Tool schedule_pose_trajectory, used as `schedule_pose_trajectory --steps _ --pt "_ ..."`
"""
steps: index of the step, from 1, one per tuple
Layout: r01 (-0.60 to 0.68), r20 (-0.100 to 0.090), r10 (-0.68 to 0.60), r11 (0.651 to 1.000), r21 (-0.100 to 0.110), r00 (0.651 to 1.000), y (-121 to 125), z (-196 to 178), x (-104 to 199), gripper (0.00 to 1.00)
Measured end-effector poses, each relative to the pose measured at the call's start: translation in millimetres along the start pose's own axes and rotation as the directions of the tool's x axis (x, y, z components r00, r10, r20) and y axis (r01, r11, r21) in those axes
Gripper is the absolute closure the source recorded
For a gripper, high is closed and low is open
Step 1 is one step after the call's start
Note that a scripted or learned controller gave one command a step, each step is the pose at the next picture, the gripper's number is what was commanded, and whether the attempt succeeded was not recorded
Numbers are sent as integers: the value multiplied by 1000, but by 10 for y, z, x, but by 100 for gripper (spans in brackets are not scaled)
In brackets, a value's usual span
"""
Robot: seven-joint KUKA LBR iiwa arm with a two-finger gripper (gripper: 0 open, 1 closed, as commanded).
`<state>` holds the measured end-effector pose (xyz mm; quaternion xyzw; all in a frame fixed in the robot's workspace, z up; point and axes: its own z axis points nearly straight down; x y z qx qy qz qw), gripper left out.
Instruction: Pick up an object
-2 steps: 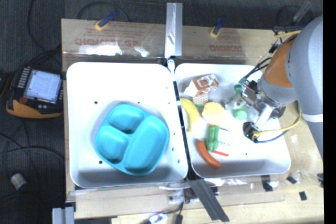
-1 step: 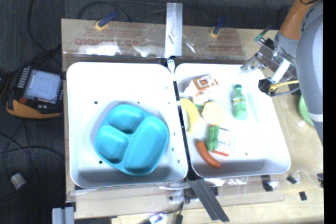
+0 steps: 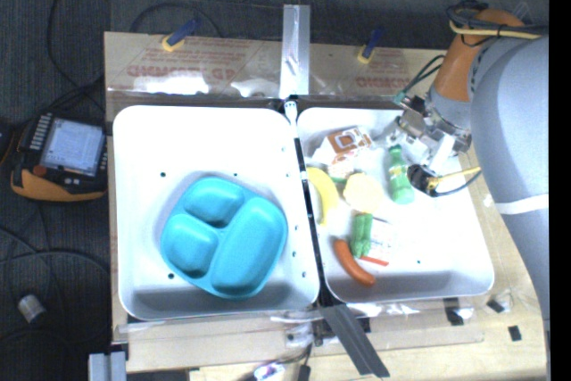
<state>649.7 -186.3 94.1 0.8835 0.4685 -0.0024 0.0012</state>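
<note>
1. Leftward, I see the blue three-compartment plastic tray (image 3: 223,232) alone in the left white bin (image 3: 134,134).
2. Pickable items cluster in the right white bin (image 3: 446,268); the green plastic bottle (image 3: 398,174) lies nearest my reach.
3. My hand (image 3: 426,138) hovers beside it; I cannot tell its spread.

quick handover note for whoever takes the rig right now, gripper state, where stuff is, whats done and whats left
Gripper: over the right bin, upper right part, by the green bottle; finger state unclear, nothing seen held.
Right bin: green bottle, banana, orange carrot, small green item, packets.
Left bin: blue divided tray.
Done: no pick yet.
Left: grasp and lift one object.
</note>
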Motion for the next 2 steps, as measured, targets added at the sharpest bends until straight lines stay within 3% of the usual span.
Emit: schedule_pose_trajectory --steps 1,2 --pt "2 6 -3 1000 2 1000 -9 -81 -1 100" --pt "300 -2 -300 954 1 954 -669 -1241 419 100"
